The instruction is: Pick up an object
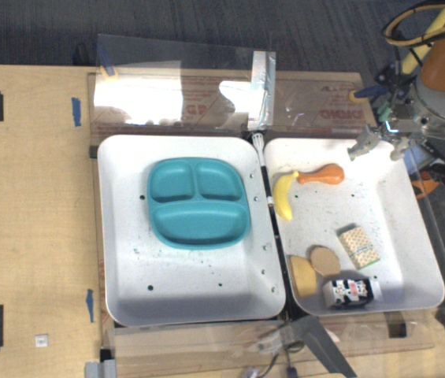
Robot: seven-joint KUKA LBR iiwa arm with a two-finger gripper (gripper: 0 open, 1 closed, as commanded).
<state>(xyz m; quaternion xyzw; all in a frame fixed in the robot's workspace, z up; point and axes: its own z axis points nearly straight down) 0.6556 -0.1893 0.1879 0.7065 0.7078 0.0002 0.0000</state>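
Gripper (pixel 380 136) sits at the upper right of the frame, over the far right corner of the right bin (pixel 419 235); whether its fingers are spread or closed cannot be told. Nothing is seen between them.

Right bin contents:
- Banana (pixel 283 195), upper left, long axis running top to bottom of frame.
- Carrot (pixel 322 176), touching the banana's top, lying left to right, thick end right.
- Cracker (pixel 358 246), centre right.
- Can (pixel 351 290), bottom edge, on its side.

Left bin (pixel 120 235) holds a teal plate (pixel 198 203).

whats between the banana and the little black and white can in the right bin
In the camera view, between the banana and the can lie the round tan piece and yellowish block; the rest is bare bin floor.
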